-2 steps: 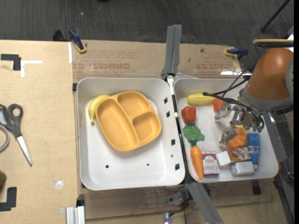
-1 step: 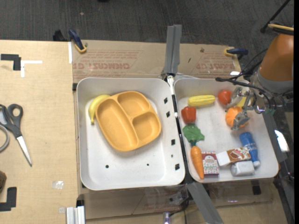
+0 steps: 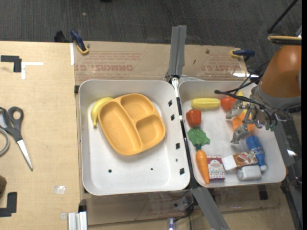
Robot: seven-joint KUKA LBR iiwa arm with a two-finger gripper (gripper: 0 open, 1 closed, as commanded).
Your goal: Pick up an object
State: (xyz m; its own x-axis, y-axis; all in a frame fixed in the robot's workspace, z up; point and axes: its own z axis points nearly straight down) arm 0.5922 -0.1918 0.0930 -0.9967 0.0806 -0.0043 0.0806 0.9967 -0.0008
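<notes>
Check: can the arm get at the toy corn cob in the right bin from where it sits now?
Probably yes. The corn cob lies flat near the right bin's far wall, its top bare and nothing stacked on it. The end effector hovers just to its right in the same bin; only the red tomato sits at the cob's end.

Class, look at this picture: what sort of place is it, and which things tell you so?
Probably a robotics lab bench: a robot arm reaches over two white bins, one holding toy food like a carrot.

Gripper (image 3: 242,128) is hanging over the right bin (image 3: 218,87), w/ corn (image 3: 205,103), tomato (image 3: 194,117), broccoli (image 3: 198,137) & carrot (image 3: 202,166) lying along its left side. Yellow plate (image 3: 132,123) is sitting in the left bin (image 3: 124,178), a banana (image 3: 99,108) touching its upper-left edge.
</notes>
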